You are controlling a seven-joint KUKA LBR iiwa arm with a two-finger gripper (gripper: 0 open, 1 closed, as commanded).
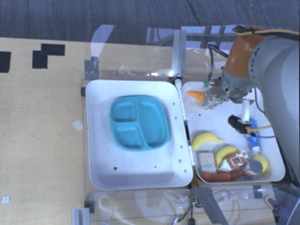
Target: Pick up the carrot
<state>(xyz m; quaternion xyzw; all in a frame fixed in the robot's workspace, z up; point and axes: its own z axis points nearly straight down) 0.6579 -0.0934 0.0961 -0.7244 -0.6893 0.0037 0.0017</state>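
From where I stand, the carrot [197, 96] lies in the right bin [220, 123], up in its eleven o'clock corner. Its thick orange end points toward the wall between the bins and its tip points toward three o'clock. The gripper [213, 98] hangs low over the bin floor just at the carrot's three o'clock side, very near its tip. I cannot tell whether the two touch. The metal there is a tangle from this angle, so I cannot tell whether the jaws are spread or closed, and nothing shows clearly between them. The grey arm [276, 78] comes in from three o'clock with its orange band [241, 55] above the wrist.

The rest of that bin's load is crowded toward six o'clock, well apart from the carrot. A banana [206, 139] lies at the near edge of the heap. A second banana [226, 154] lies just beyond it, a speckled packet [206, 161] is beside that, and a red sausage [216, 176] lies along the bottom wall.

The left bin [93, 139] holds a blue divided plate [139, 122], flat in the middle, at nine o'clock from the carrot
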